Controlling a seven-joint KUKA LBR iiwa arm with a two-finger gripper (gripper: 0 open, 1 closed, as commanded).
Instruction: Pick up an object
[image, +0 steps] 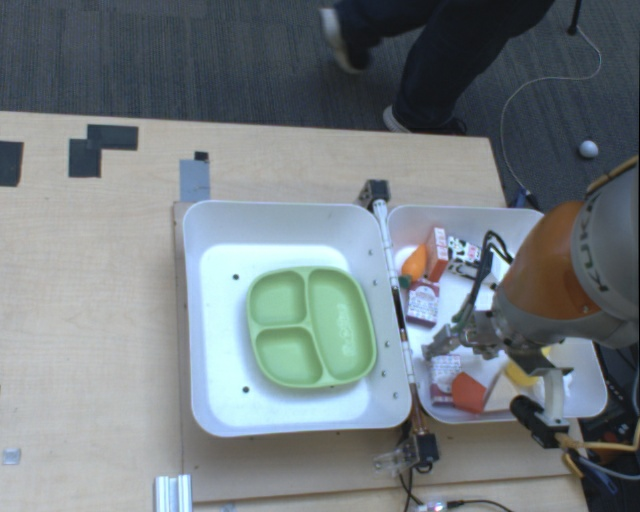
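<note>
My position: my arm (575, 270) reaches in from the right and hangs over the right bin (597, 395), with my gripper (465, 340) low over its near half.

Jaws: I cannot tell how they stand; the wrist and its cabling cover them from above.

Candidates to pick: the right bin holds a clutter: an orange piece (413, 263) and a small red-and-white packet (438, 246) at the far end, a red packet (424, 301) near the divider, a red block (468, 391) near the front, and a yellow piece (522, 377) beside it. The red block and a clear wrapper (442, 372) touching it lie closest to me.

Left bin: the left bin (200, 300) carries only a green divided plate (310, 327), well apart from me.

Risk, crowding: the items by the front wall sit tight together, so I judge a descent could land on two at once and grip neither.

Risk, slip: the clear wrapper looks thin and slick; closing on it may pinch film and drop it on the lift.

Risk, wall: I am near the bin's front and the divider (392, 290), so a slightly off descent could strike a rim instead of an item.

Risk, view: my own arm hides much of the bin's right side, so anything beneath it is unknown.
</note>
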